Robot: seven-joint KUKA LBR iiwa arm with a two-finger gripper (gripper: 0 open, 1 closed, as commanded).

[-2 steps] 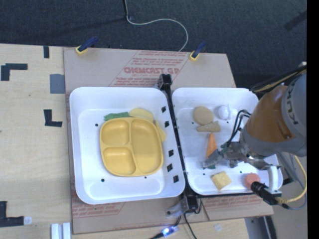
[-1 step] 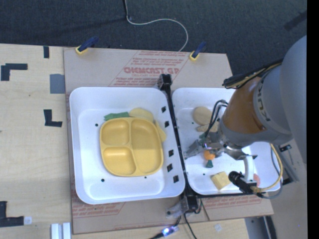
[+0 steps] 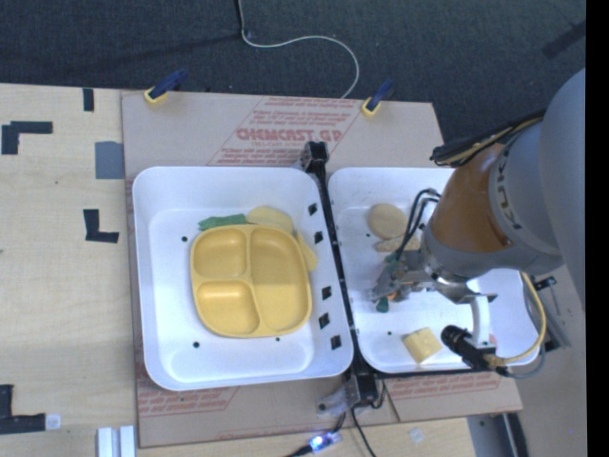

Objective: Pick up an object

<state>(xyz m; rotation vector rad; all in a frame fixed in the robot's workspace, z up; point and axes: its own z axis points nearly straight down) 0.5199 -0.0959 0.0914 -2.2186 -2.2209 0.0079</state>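
Jaws' state impossible to tell, gripper (image 3: 392, 288) low over right bin (image 3: 350, 190) on cardboard-covered bench (image 3: 285, 136), dark carpet (image 3: 114, 22) beyond.

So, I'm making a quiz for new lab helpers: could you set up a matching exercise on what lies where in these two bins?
Things:
1. yellow divided plate
2. pale yellow block
3. tan round piece
4. green piece

Places:
A. right bin, near its front wall
B. left bin, peeking out behind the plate
C. middle of the left bin
D. right bin, towards its back

Pairs: 1-C, 2-A, 3-D, 4-B
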